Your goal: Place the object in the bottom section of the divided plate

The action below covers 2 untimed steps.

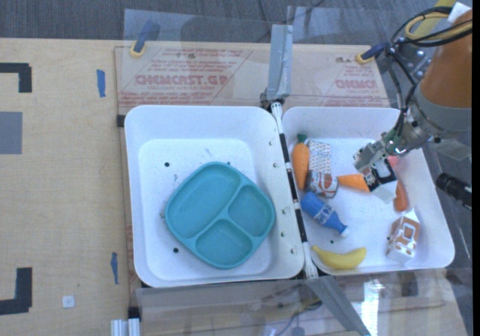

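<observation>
You are at the very start as far as this view shows: the divided plate sits bare in the left bin, well away from the fingers, and nothing lies in its bottom section yet. All the candidate objects are in the right bin, where the arm hangs low. You cannot tell from here whether the fingers are spread or pressed together; they are a small dark and metal cluster, and nothing is clearly pinched between them. Just beside them, toward the plate, lies a small orange carrot, close enough that it may be touching, so it looks like the likely pick, though that is a judgement. Farther toward the plate stand a longer carrot with a green top and a printed carton, and nearer the camera from those a blue bottle. A curved yellow banana lies nearest the camera, and a second small carton lies below the fingers on the arm's side. The toys look like smooth, hard plastic; the plate is matte teal with three rounded wells; both bins are shallow white trays on the pale wooden counter. Grasp, carry and release all remain.
</observation>
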Available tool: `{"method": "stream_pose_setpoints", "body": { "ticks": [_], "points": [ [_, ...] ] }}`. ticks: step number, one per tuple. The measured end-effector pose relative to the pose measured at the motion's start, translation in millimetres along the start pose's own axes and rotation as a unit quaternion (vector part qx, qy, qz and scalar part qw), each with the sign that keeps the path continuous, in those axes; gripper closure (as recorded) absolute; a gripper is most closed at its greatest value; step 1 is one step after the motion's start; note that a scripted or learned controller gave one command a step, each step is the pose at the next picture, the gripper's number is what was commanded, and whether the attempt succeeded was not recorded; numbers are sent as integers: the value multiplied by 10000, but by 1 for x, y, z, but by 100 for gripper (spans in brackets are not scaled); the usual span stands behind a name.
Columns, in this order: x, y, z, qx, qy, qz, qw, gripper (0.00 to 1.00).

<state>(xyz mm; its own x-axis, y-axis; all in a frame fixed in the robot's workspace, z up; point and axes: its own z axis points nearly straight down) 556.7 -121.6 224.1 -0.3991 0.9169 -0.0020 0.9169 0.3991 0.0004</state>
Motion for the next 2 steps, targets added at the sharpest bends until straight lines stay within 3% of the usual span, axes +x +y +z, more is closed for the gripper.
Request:
{"method": "stream_pose_setpoints", "body": {
  "ticks": [1,2],
  "points": [
    [71,12,-11,15,24,-1464,9892,100],
    [152,70,42,20,20,-1212,9926,100]
  ]
}}
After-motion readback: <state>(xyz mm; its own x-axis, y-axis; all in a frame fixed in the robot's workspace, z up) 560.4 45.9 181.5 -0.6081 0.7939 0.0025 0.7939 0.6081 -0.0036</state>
